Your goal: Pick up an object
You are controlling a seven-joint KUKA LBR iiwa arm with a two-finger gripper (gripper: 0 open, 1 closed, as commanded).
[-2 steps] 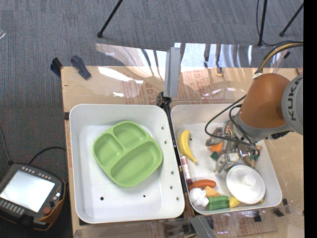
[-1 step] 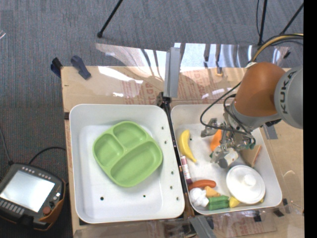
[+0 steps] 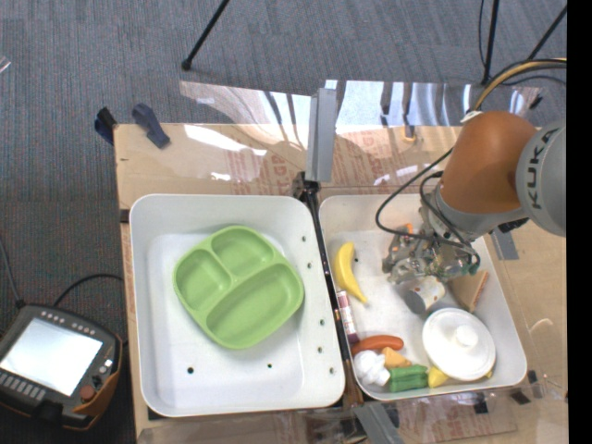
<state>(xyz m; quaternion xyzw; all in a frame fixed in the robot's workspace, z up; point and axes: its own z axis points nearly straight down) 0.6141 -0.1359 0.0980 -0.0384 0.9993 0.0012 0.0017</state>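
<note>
Now, bins: two shallow white bins side by side on the bench, the left bin (image 3: 148,248) and the right bin (image 3: 370,213).
Left bin: a green divided plate (image 3: 239,287) lies at its centre, tilted so its long side runs from 10 to 4 o'clock.
Arm: grey with an orange band (image 3: 488,163), reaching in from 3 o'clock over the right bin's upper part.
Gripper (image 3: 427,265): low over the middle of the right bin; whether its fingers stand wide or narrow, I cannot tell, and nothing can be made out between them.
Banana (image 3: 348,271): at 9 o'clock of the gripper, near the right bin's left wall, well apart from the gripper.
White lidded pot (image 3: 459,342): at 5 o'clock of the gripper, near the bin's lower right corner.
Brown wedge (image 3: 469,290): just beside the gripper at 4 o'clock.
Red sausage (image 3: 377,344): at 7 o'clock of the gripper, along the bin's lower side.
Green piece (image 3: 408,378): against the lower wall, below the sausage.
Handheld screen (image 3: 51,359): off the bench at 8 o'clock of the view.
</note>
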